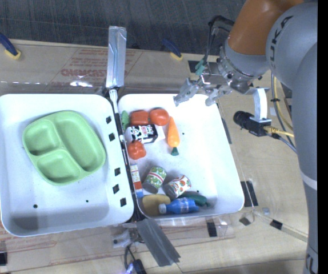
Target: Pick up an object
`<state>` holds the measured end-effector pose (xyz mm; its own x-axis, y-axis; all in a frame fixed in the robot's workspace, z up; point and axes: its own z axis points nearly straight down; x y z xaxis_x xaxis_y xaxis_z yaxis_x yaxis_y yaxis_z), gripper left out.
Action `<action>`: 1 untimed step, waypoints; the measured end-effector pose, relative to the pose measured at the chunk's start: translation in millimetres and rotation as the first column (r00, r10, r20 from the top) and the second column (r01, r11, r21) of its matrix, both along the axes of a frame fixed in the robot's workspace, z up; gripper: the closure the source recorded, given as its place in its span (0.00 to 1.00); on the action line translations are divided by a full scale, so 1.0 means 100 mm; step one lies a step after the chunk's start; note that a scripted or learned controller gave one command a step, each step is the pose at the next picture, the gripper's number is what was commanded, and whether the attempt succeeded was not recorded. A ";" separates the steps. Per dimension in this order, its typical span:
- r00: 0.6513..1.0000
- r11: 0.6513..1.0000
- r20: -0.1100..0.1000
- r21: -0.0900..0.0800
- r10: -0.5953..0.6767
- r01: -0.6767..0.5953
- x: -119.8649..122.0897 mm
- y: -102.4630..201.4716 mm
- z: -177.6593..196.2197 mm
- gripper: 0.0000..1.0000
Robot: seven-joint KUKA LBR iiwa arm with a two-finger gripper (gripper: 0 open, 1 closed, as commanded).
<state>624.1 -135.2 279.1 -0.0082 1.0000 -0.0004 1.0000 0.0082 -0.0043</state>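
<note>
Bench: two shallow white bins are set side by side, parted by a grey divider strip (pixel 116 67) at the far edge.

Left bin (pixel 10 210): one green sectioned plate (pixel 64 146) is laid flat in its upper half, three compartments visible.

Right bin (pixel 221 170): the loose objects are gathered along its left wall and near edge.
- Red tomato-like piece (pixel 159 116) and a second red-orange piece (pixel 139 117), side by side at the upper left, with a small green item (pixel 124 119) just beside the wall.
- Orange carrot (pixel 174 135) with a green tip, laid lengthwise just right of the red pieces.
- Black-and-white patterned item (pixel 140 133) below the red pieces; kind cannot be told.
- Small red-orange piece (pixel 136 149) against the wall beneath it.
- Two printed cups (pixel 154 178), (pixel 178 185), tipped on their sides, touching, near the near edge.
- Yellow-brown piece (pixel 155 201) and a blue bottle (pixel 178 206) lying flat along the near wall, a dark green item (pixel 195 198) touching the bottle.

Arm: grey with an orange band, entered from the right. The gripper (pixel 196 95) is held above the far right corner of the right bin, well apart from all objects. Its two fingers (pixel 182 96) are seen spread apart, with nothing grasped between them.

Surroundings: blue clamps (pixel 7 44) are fixed at the far edge of the bench.
</note>
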 end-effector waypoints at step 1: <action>0.990 0.990 0.006 -0.003 0.142 -0.142 0.32 -0.16 -1.56 0.00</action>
